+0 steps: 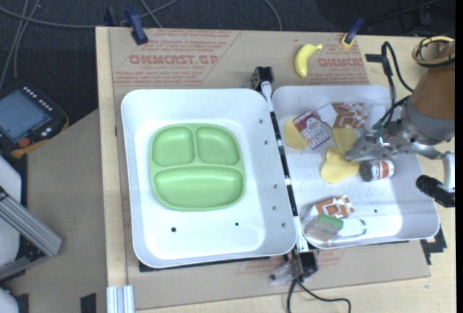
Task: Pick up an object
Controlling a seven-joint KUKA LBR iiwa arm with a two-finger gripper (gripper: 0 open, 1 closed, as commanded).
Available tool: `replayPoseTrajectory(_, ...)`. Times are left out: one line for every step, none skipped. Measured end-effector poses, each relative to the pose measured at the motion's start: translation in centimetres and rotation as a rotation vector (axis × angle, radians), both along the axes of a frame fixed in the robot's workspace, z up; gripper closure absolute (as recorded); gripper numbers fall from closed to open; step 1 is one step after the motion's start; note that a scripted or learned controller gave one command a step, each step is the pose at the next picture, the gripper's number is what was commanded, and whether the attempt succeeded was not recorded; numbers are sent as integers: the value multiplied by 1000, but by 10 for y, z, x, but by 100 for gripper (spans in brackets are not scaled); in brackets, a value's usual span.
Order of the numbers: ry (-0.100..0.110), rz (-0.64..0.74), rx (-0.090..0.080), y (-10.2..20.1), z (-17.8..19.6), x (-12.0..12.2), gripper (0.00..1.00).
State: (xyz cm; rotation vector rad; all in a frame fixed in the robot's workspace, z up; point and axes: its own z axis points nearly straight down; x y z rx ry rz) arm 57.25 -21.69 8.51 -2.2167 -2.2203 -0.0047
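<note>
Your end effector point(356, 152) is down in the right bin point(405, 221), tips low over the yellow plastic pieces point(337, 168) with a small can point(377, 170) just beside it. I can't tell whether it is apart or together, and nothing visibly sits in its grasp. Watch that clutter: packets point(312, 129) and yellow shapes lie overlapped, so a closing grip could skid off a flat piece or nudge the can away. Your arm point(432, 105) reaches in from the right, wrist pitched down and leftward. Left bin point(137, 181) holds a green divided plate point(197, 165); a banana point(307, 58) rests on the tabletop point(181, 55).
</note>
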Motion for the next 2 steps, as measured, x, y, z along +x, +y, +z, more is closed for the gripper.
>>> replayPoseTrajectory(-2,-1,-3,-1,10,0,100)
replayPoseTrajectory(-2,-1,-3,-1,10,0,0)
